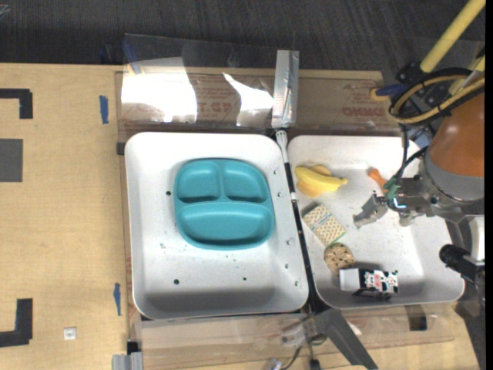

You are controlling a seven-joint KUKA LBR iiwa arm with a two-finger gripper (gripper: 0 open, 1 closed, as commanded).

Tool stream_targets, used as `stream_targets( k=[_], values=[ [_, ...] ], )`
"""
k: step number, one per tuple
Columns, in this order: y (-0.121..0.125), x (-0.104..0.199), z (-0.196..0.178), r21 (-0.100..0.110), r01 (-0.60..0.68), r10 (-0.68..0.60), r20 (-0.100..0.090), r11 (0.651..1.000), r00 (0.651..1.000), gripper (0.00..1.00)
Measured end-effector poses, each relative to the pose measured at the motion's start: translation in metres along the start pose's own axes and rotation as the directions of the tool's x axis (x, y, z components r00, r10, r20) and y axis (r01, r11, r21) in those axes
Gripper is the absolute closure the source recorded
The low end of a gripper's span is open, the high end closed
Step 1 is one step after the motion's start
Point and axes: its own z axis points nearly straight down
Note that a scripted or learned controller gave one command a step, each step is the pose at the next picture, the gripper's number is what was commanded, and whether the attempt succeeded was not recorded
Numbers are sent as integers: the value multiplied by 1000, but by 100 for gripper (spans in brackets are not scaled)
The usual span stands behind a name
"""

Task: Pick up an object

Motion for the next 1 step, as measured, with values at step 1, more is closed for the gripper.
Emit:
stream_targets(
  k=[1],
  values=[
    [119,43,31,-1,-54,54,0,999,999,0]
  ],
)
